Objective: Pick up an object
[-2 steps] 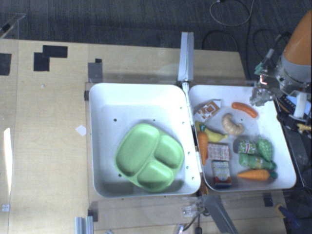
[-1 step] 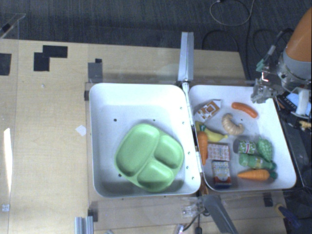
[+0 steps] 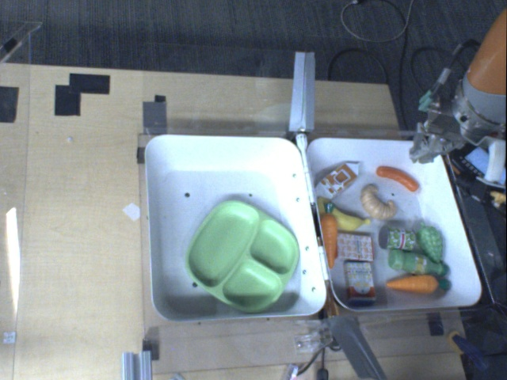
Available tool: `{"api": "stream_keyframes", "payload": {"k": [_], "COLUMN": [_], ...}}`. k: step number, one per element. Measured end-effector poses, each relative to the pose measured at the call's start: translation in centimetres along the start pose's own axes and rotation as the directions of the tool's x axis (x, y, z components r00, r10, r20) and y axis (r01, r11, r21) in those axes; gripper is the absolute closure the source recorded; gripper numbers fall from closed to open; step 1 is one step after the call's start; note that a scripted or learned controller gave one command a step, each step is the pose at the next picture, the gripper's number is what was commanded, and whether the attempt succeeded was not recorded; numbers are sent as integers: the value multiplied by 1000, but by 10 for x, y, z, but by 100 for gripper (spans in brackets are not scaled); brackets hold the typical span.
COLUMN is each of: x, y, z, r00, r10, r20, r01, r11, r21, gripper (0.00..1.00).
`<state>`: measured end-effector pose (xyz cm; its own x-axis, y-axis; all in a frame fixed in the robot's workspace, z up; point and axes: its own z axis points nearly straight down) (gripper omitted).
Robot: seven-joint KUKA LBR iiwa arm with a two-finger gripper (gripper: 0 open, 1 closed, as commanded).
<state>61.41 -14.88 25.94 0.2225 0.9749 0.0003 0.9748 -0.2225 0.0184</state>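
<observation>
The right bin [image 3: 467, 271] holds several toy foods: a red sausage [image 3: 397, 177], a beige croissant-like piece [image 3: 377, 202], a yellow banana [image 3: 348, 219], an orange carrot [image 3: 329, 238] by the left wall, another carrot [image 3: 413, 284], a green vegetable [image 3: 431, 241], a green can [image 3: 404, 239] and small printed boxes [image 3: 355, 248]. My gripper [image 3: 426, 148] hangs at the bin's far right corner, above the rim and to the right of the sausage. Nothing shows between its fingers.
The left bin [image 3: 170, 180] holds a green three-compartment plate [image 3: 242, 253]. A metal divider post [image 3: 302, 89] rises between the bins at the back. Cables [image 3: 380, 22] lie on the dark floor behind. The wooden bench [image 3: 71, 212] extends to the left.
</observation>
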Motion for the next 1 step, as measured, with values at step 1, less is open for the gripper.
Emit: {"api": "stream_keyframes", "payload": {"k": [1], "x": [0], "y": [0], "z": [0], "r00": [1000], "r10": [0], "r20": [0], "r01": [0], "r11": [1000], "r21": [0], "gripper": [0]}}
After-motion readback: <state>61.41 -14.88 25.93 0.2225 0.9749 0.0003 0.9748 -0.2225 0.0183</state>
